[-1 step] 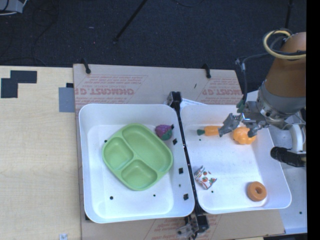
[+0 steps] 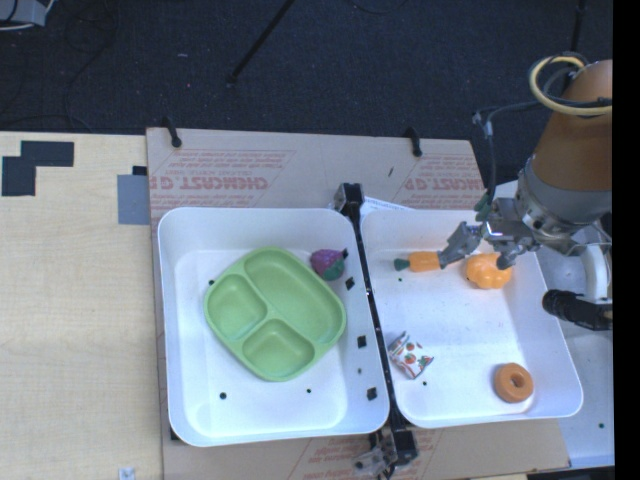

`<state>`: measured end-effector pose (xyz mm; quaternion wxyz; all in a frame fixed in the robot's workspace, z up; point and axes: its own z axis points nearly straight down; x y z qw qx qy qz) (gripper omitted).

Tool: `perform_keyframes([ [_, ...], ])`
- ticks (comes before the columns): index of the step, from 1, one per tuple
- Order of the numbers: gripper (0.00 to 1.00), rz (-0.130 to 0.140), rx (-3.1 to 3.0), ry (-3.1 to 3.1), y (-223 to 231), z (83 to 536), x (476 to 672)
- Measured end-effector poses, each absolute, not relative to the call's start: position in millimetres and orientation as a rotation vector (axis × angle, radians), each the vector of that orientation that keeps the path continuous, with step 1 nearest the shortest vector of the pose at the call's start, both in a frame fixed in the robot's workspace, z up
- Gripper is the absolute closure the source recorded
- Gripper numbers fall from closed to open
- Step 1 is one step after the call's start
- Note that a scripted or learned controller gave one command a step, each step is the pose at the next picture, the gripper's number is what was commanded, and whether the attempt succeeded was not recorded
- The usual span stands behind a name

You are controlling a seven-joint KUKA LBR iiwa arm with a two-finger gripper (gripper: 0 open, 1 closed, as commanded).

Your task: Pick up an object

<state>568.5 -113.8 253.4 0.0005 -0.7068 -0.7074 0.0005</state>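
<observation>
Jaws [image 2: 484,251]: you see them spread open over the right bin [image 2: 560,398], with nothing between the fingers; one finger [image 2: 462,241] points at the carrot, the other sits above the orange lump.
Carrot [image 2: 422,262]: orange with a green tip, lying just left of the fingers on the bin floor.
Orange lump [image 2: 487,271]: rounded toy, directly below the jaws.
Wrapper [image 2: 408,355]: red and white, near the divider.
Doughnut [image 2: 514,382]: lower right corner of that bin.
Left bin [image 2: 190,408]: you find a green divided plate [image 2: 276,312] with a purple toy [image 2: 326,262] touching its upper edge.
Counter [image 2: 70,308]: pale wood, left of both bins.
</observation>
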Motion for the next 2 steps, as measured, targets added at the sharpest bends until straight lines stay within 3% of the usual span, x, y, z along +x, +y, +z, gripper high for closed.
perform_keyframes([
  [2, 0.00, 0.006, -2.217, -2.217, -111, 164, 568.8],
])
